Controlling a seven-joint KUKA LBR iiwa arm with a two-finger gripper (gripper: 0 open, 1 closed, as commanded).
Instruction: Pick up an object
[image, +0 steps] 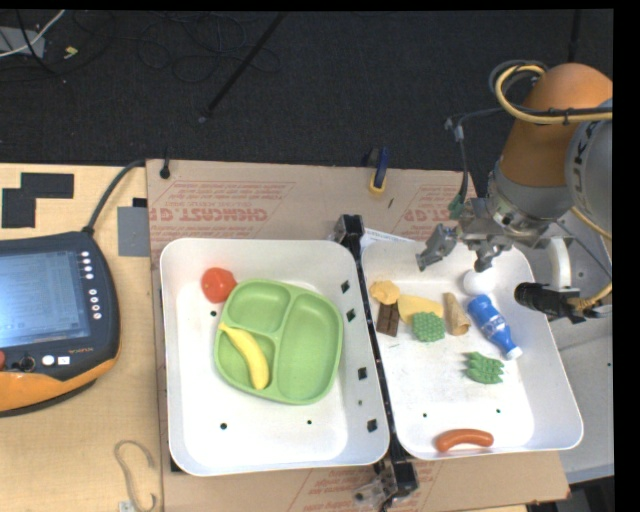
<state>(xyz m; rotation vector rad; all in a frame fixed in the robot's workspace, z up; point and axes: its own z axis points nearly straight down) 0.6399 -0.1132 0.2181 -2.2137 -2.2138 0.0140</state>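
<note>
The claw (460, 252) hangs spread and holding nothing over the right bin's (560, 400) far edge, and the blue bottle (492, 323) lies just beside it at five o'clock, its long axis running eleven to five

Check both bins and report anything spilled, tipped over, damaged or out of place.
Nothing stands out. The banana lies in the green divided plate in the left bin, with a tomato beside the plate. In the right bin, the blue bottle lies on its side and the sausage sits near the front edge, all loose but intact.
</note>
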